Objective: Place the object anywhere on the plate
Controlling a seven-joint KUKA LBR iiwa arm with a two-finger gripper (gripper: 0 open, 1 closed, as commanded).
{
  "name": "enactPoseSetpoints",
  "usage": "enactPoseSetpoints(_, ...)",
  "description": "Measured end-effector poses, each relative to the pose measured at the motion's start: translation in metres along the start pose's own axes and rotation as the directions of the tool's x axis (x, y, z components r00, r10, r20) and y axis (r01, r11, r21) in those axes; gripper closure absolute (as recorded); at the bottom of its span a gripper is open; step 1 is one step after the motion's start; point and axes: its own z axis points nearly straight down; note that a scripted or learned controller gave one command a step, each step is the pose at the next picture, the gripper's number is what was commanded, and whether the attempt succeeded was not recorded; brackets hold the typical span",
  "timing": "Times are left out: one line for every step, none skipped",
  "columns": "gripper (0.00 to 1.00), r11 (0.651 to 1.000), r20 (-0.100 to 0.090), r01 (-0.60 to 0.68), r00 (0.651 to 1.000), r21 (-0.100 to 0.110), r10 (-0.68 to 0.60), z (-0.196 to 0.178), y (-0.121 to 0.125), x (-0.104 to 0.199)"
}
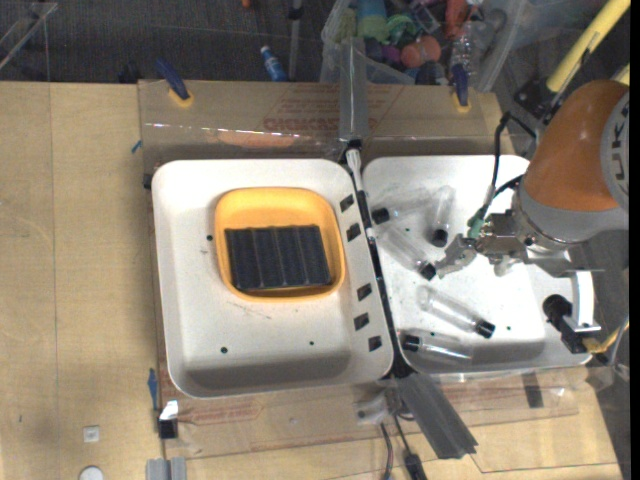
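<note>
Claw [448, 258] seemingly mid-bin, walls apart.

Orange plate [232, 208] bearing a black ribbed slab [278, 258], in a white bin [180, 268]

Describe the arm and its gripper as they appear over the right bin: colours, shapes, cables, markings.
The arm is a bulky rounded body, orange on top with a grey section below; part of dark lettering shows at its right edge. A thin dark cable curves down beside it toward the wrist. The gripper is small, grey metal, with slim fingers and a bit of green near its base.
</note>
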Motion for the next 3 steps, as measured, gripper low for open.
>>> enactPoseSetpoints(0.0,1.0,0.0,0.009,1.0,0.001,-0.009,0.011,0.046,-0.055)
enactPoseSetpoints(0.0,0.992,0.002,0.127,0.992,-0.001,-0.127,-0.017,0.1,-0.088)
enactPoseSetpoints(0.0,0.921,0.003,0.39,0.921,-0.003,-0.39,0.005,0.135,-0.113)
